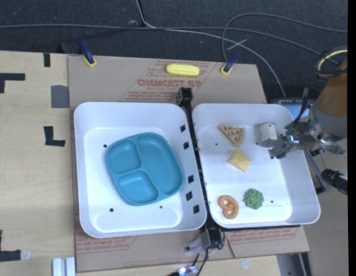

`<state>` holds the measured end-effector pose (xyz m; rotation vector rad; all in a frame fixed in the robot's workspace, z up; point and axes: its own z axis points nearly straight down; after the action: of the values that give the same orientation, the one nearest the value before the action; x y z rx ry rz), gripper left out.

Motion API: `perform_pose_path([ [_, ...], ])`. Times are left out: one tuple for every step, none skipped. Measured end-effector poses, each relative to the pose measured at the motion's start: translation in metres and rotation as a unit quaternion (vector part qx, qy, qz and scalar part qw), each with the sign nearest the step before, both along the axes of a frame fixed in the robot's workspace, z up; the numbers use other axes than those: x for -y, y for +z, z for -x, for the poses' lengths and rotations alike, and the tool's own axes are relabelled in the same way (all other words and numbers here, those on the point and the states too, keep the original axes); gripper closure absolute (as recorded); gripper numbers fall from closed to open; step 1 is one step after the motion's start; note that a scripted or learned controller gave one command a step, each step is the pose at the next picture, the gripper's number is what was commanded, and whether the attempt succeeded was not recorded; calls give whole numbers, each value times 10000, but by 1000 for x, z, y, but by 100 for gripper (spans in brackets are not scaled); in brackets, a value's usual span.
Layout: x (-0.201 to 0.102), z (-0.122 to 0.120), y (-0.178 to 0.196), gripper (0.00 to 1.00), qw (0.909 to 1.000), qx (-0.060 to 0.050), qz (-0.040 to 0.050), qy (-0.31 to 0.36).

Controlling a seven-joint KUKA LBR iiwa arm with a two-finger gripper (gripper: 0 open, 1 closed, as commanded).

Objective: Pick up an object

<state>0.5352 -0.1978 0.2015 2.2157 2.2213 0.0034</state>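
Tool over the right bin's far edge

Tool sits low at the right side of the right bin, reaching in from the arm with its orange band. Whether it is apart or together cannot be told from this angle; nothing shows clamped in it. Just beside it, toward the bin's upper right, lies a white cup, close to the tool, though contact is unclear. Left of the cup is a pizza slice, and below that a yellow cheese wedge. Near the bin's front edge lie a pretzel and, to its right, a green broccoli. The left bin holds a blue divided plate. Behind the bins, on the cardboard-covered surface, rests a corn cob.
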Motion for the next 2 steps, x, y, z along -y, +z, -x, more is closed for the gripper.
perform_pose_path([
  [0, -1, 38, 100, 10000, -6, -2, -2],
  [-60, -8, 40, 100, 10000, -21, -15, 24],
])
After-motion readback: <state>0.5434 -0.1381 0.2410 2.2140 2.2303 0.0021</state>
